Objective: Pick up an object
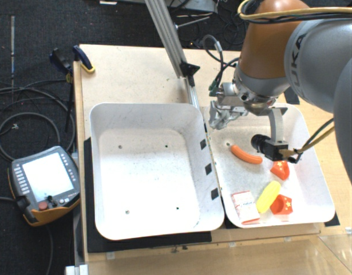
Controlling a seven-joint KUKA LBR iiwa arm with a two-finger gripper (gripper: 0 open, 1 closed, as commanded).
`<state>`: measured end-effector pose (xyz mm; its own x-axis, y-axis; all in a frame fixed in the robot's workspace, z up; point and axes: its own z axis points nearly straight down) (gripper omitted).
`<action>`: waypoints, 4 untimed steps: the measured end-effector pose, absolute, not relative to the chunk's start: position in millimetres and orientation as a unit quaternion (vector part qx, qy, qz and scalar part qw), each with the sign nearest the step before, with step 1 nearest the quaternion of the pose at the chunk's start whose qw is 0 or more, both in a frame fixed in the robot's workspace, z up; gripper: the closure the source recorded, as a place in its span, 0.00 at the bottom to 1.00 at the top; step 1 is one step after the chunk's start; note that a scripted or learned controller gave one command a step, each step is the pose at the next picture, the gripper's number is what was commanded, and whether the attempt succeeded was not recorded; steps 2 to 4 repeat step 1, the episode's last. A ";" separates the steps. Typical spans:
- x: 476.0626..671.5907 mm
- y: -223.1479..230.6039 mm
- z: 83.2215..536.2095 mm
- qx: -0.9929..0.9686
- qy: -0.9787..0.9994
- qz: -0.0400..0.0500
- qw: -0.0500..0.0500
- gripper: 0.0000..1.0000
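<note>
Camera view: one slanted look down on a surface (pixel 135 73) bearing two shallow white bins side by side.
Landmark: the right bin (pixel 313 202); every place below is given against it.
Arm: a grey arm with an orange band reaches in over the right bin's far end.
End effector (pixel 220 118): hangs low above the right bin's far left corner, close to the wall shared with the left bin (pixel 107 171); nothing sits between its metal fingers, and whether they are spread or closed I cannot tell.
Objects to pick: all lie in the right bin: an orange sausage-shaped piece (pixel 246 154) near its middle, a red piece (pixel 280 169) beside that, a yellow piece (pixel 268 195), another red piece (pixel 283 204), and a small white and red box (pixel 245 205) along the near edge.
Progress: nothing lifted yet by my reading; choosing, closing on and raising an object all remain.
Surface: pale wood board.
Room: dark floor with cables, a teach pendant (pixel 43 183) left of the bins.
</note>
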<state>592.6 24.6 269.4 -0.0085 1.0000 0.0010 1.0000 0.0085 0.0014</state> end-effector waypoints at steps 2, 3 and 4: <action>608.1 65.2 254.8 0.705 0.710 0.000 0.000 1.00; 608.1 65.2 254.8 0.705 0.710 0.000 0.000 1.00; 608.1 65.2 254.8 0.705 0.710 0.000 0.000 1.00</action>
